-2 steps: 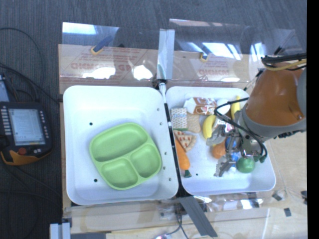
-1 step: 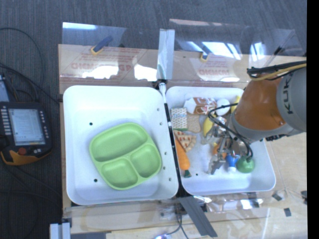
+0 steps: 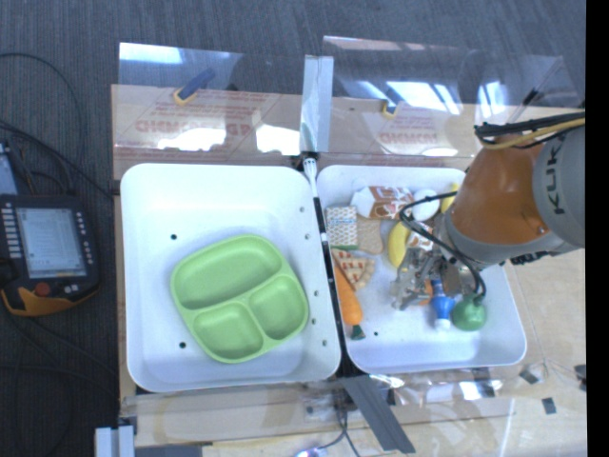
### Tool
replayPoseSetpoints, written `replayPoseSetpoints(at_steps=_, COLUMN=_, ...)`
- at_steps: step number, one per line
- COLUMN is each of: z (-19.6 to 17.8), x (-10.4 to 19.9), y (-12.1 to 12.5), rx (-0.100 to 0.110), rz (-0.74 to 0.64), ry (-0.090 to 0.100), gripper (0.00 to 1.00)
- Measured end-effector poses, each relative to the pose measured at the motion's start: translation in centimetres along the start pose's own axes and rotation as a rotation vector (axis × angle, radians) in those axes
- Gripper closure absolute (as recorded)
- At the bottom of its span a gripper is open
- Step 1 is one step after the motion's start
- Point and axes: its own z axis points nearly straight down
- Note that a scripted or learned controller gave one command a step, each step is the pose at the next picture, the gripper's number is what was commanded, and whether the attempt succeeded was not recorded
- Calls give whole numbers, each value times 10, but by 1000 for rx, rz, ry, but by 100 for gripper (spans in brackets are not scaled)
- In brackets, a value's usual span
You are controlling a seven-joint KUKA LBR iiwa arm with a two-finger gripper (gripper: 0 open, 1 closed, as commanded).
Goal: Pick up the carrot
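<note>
the carrot (image 3: 349,305) lies in the right-hand bin (image 3: 495,355), hard against its left wall, right by the divider between the two bins. its long axis runs up and down the view, leaning a little, with the orange body above and the small dark green end pointing toward the near edge of the bin. just above it sits a waffle-patterned piece (image 3: 352,268), touching or nearly touching the carrot's upper end. the tool (image 3: 415,288) hangs lower in the middle of the same bin, under the orange band of the arm, over a clutter of small things: a banana (image 3: 397,243) at its upper left, a blue piece (image 3: 441,308) and a green round thing (image 3: 468,315) at its right. from where i stand the metal parts blur together, so i cannot tell whether the tool is apart or together, and nothing that looks like the carrot is in it. the relation that matters: the carrot lies to the tool's left in the view, near but clearly apart from it, with bare white floor between. i'd judge the coming move is a sideways shift toward the left wall, with the grip set across the carrot's long axis; the wall so close could get in the way. the left bin (image 3: 152,217) holds a green divided plate (image 3: 240,298), away from all this.
</note>
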Motion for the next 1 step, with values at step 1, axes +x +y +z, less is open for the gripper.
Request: replayPoseSetpoints(at_steps=1, z=7, x=41, y=32, rx=0, rz=-358, ry=-8, gripper=100)
